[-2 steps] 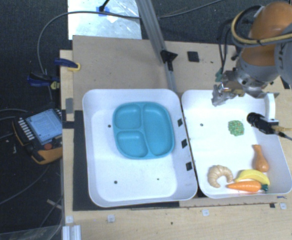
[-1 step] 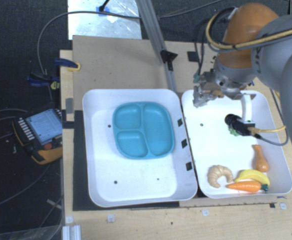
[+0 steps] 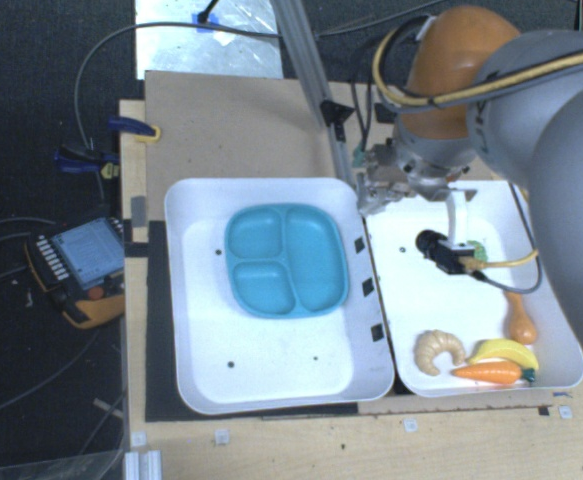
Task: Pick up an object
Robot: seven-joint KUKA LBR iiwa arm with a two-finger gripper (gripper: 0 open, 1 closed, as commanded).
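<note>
1. Camera view: the table (image 3: pixel 231 128) bears two white bins side by side, the left bin (image 3: pixel 271 368) and the right bin (image 3: pixel 411 303).
2. The grey arm (image 3: pixel 531 108) comes in from 3 o'clock and bends down over the right bin's 12 o'clock side.
3. The claw (image 3: pixel 376 193) hangs at the right bin's 11 o'clock corner, close to the wall shared with the left bin. Whether it is spread or pressed together cannot be told, and nothing shows in its grasp.
4. The things to pick lie along the right bin's 5 to 6 o'clock edge, well apart from the claw.
5. A croissant (image 3: pixel 439 349) sits at about 6 o'clock in that bin.
6. A banana (image 3: pixel 504 351) lies just at 3 o'clock of the croissant, with a carrot (image 3: pixel 488 373) touching it on its 6 o'clock side.
7. An orange gourd-shaped thing (image 3: pixel 520 318) lies at 12 o'clock of the banana, near the bin's 4 o'clock wall.
8. A blue divided plate (image 3: pixel 286 260) rests flat in the left bin, toward its 12 o'clock half.
</note>
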